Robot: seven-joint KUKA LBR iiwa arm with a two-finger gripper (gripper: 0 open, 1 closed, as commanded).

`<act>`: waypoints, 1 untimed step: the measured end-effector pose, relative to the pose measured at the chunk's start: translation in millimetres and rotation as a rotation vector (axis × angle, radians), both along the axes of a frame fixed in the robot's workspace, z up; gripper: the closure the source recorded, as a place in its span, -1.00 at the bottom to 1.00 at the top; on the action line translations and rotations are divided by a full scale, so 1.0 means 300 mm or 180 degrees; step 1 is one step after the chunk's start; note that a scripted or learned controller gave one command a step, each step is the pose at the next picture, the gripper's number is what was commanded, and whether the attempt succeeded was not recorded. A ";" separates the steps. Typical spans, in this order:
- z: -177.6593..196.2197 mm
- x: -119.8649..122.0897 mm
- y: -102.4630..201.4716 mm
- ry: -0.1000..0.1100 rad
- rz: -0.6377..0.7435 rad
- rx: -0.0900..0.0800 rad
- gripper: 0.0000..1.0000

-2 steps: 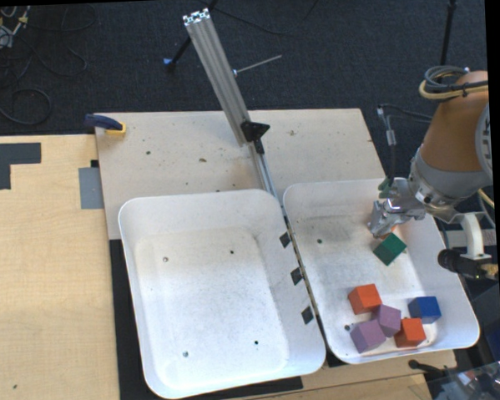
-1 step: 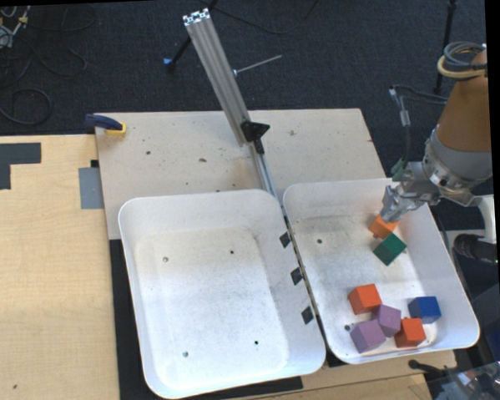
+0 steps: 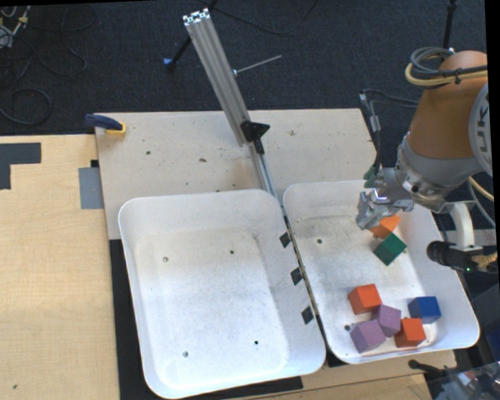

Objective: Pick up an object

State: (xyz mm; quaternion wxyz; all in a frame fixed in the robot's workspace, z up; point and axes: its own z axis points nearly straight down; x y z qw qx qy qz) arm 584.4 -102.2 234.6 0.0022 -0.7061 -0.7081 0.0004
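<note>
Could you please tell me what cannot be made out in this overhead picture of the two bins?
- Gripper: whether it grips anything; the wrist above covers its tip in the camera view.
- Orange block beside the gripper: partly covered by it, so its full shape and any contact are unclear.
- Purple blocks and the near orange block: too close together to tell touching from apart.

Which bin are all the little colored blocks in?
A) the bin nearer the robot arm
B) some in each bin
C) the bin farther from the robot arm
A, because the orange block, purple blocks, blue block and green block all lie in the bin nearer the arm, where the gripper hangs.
</note>
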 end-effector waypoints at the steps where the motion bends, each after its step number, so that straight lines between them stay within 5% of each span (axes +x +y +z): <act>1: -0.029 -0.009 0.169 0.0003 0.0003 0.0001 1.00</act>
